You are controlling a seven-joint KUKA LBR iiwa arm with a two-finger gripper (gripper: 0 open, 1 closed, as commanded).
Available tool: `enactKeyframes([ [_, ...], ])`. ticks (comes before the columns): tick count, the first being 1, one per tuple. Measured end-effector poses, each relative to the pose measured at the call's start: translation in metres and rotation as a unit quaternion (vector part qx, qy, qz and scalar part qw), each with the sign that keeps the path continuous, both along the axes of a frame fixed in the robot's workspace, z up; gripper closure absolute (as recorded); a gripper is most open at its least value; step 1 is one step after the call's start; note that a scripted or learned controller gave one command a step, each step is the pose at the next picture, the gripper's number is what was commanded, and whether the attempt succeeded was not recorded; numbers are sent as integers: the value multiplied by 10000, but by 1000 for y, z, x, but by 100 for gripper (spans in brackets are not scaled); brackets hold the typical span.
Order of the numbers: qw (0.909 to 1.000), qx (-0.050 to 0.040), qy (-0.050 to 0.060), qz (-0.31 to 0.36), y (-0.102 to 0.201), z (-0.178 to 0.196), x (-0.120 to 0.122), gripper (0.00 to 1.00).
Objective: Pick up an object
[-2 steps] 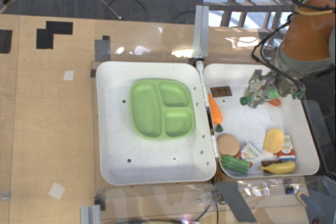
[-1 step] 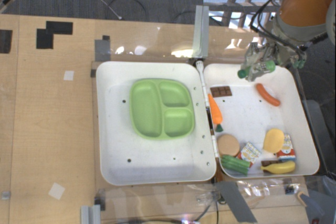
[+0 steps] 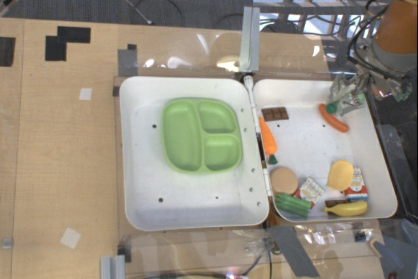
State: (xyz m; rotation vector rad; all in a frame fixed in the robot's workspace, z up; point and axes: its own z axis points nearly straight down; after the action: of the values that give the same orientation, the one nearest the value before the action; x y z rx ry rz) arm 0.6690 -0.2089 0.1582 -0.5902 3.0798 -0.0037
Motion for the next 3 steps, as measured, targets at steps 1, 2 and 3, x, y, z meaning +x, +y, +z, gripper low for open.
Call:
enactKeyframes([
  [1,10000,3,-25,25,4,3,2,0],
  [2,10000,4,-37,-7,4,-69,-10,0],
  [3,9976,10,-15,-695,24,-69,3,0],
])
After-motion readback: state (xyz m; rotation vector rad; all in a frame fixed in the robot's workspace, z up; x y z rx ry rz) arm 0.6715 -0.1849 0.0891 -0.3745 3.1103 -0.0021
